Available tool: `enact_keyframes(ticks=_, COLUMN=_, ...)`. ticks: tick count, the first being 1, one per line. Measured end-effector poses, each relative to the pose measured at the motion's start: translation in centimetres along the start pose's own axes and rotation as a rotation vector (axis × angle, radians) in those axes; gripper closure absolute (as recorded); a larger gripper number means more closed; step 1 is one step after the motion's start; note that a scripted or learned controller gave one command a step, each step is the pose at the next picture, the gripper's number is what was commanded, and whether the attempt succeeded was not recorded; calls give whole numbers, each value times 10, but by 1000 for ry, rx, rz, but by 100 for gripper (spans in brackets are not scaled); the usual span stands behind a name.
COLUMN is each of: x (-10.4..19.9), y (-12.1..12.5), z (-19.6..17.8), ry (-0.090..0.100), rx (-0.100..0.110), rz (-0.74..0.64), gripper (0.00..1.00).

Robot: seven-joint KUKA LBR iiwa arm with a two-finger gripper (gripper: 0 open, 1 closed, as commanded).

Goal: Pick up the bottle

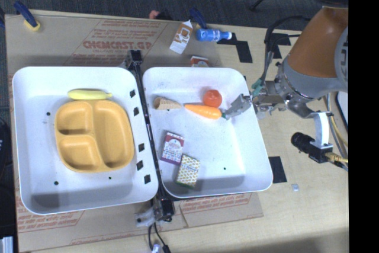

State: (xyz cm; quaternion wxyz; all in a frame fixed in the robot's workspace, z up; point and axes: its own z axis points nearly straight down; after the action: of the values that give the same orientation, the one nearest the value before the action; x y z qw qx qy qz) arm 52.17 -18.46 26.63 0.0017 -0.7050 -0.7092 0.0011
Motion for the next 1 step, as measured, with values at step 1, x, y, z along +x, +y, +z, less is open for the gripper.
enact_keyframes(ticks=1, x=0, y=0, z=-10, ry=0, rx=2, rz=-5, gripper=100)
